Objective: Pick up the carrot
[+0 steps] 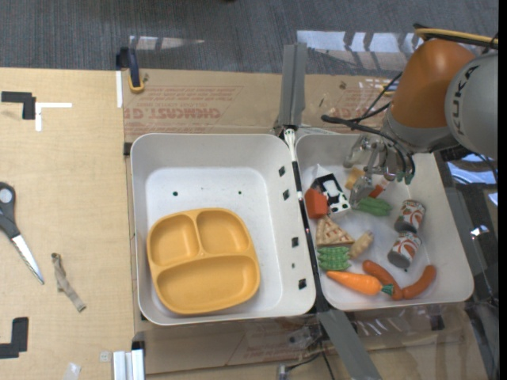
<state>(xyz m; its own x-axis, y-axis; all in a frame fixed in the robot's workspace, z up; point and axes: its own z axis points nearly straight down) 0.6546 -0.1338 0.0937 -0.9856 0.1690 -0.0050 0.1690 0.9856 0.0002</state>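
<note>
The carrot (354,282) is orange with a green stub at its right end. It lies flat near the front edge of the right bin (447,212), between a green pea pod (333,254) and two red sausages (418,283). My gripper (374,174) hangs under the orange wrist band over the back middle of that bin, well behind the carrot and apart from it. It sits just above a green vegetable (372,206), with a small orange-red bit right beneath it.
The right bin also holds a black-and-white toy (336,195), a red-orange piece (316,203), a pizza slice (333,233) and two sushi rolls (409,215). A yellow divided plate (204,258) lies in the left bin (206,165). Scissors (12,229) rest on the bench at left.
</note>
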